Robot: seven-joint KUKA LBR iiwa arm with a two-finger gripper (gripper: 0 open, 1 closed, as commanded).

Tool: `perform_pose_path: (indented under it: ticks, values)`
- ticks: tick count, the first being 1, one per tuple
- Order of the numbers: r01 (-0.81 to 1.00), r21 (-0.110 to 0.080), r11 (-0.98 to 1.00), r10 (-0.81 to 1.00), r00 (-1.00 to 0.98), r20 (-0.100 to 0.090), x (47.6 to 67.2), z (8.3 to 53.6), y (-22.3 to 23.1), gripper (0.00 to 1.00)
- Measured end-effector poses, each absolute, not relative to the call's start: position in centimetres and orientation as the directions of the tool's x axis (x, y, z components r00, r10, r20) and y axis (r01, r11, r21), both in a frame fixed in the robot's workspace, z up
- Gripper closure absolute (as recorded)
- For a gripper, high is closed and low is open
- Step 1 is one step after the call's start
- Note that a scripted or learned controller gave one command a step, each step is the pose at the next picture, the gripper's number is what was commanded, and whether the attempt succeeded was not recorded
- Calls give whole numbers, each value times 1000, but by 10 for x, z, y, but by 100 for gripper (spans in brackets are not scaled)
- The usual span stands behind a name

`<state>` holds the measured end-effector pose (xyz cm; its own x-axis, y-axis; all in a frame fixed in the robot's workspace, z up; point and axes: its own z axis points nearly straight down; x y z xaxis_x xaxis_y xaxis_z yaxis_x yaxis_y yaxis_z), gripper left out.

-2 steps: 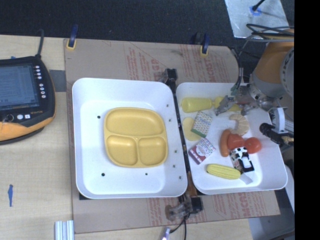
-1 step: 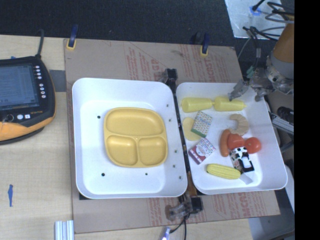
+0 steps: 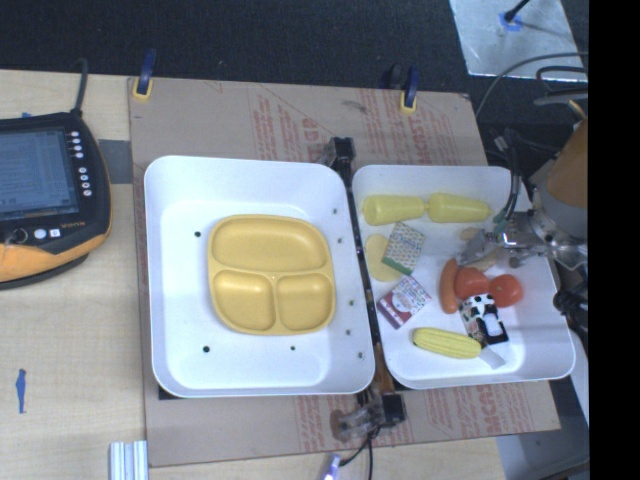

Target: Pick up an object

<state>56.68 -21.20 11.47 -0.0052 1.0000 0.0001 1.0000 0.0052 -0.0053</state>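
Note:
The right white bin point(image 3: 540, 368) holds several toy items. Two yellow pieces point(image 3: 393, 208) point(image 3: 458, 208) lie along its far side, with a pale yellow piece point(image 3: 376, 256) and a green-and-white small box point(image 3: 404, 247) below them. A pink-and-white packet point(image 3: 405, 298) lies near the left wall. Red-orange toys point(image 3: 478, 284) sit mid-right, a black-and-white toy point(image 3: 484, 320) just below them, and a yellow corn cob point(image 3: 447, 343) near the front. My gripper point(image 3: 497, 242) hangs over the bin's right part, just above the red-orange toys; nothing shows in its grasp.
The left white bin point(image 3: 180, 358) carries a yellow divided plate point(image 3: 271, 272). A tablet-like pendant point(image 3: 45, 193) with an orange case lies at the far left of the bench. The arm point(image 3: 568, 178) comes in over the right bin's right edge. Clamps point(image 3: 409, 88) hold the cardboard sheet.

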Motion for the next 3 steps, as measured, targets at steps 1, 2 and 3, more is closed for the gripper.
perform_pose_path:
  ticks: [1, 2, 3]
  values:
    - [1000, -3, 6, 1000, -6, -1, 621, 92, -193, 0]
    - [1000, -28, 9, 1000, -9, 11, 652, 101, -209, 0]
    - [1000, -5, 5, 1000, -5, 0, 547, 110, -156, 0]
